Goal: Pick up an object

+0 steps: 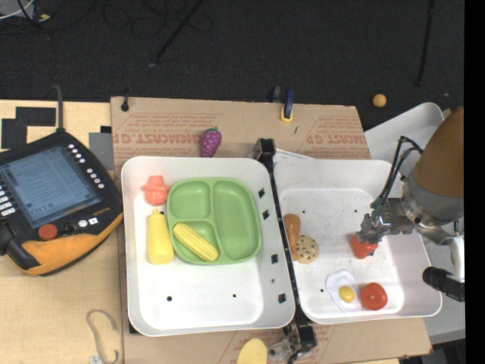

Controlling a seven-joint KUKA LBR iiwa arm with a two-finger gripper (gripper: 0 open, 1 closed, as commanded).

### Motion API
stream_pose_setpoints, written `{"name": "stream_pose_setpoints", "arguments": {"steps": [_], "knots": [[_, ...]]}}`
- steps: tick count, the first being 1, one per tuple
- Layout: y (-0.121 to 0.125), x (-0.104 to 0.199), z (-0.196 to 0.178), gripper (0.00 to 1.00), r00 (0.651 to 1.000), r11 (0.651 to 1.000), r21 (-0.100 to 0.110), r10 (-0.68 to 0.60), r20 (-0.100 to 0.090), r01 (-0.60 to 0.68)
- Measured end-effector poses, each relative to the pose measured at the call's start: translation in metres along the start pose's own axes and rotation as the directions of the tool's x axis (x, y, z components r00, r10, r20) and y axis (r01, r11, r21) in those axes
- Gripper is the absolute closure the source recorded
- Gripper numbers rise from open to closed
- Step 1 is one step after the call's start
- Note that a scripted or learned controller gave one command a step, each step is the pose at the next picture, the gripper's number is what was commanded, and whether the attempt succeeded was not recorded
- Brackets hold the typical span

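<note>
A small red plastic toy piece (363,246) sits toward the right side of the right-hand white bin (326,192), directly under the gripper (370,232). It looks light, rigid and a bit slick, so pinching across its middle seems the best hold. The grey arm leans in from the right, wrist angled down. The gripper appears closed around the toy's top.

one fixed camera above, slanting down, both bins (198,309) visible
</note>
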State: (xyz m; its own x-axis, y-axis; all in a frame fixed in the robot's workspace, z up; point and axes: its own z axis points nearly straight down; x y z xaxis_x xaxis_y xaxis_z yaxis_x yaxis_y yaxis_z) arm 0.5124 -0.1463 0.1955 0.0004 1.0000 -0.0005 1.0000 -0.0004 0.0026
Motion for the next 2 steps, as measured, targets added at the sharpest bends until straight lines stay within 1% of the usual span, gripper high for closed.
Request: {"name": "stream_pose_setpoints", "arguments": {"steps": [1, 2], "knots": [[0.0, -0.001, -0.034, 1.0, 1.0, 1.0, 0.002, 0.0, -0.001, 0.0], [0.022, 0.044, -0.022, 1.0, 1.0, 1.0, 0.005, -0.003, -0.002, 0.003]]}}
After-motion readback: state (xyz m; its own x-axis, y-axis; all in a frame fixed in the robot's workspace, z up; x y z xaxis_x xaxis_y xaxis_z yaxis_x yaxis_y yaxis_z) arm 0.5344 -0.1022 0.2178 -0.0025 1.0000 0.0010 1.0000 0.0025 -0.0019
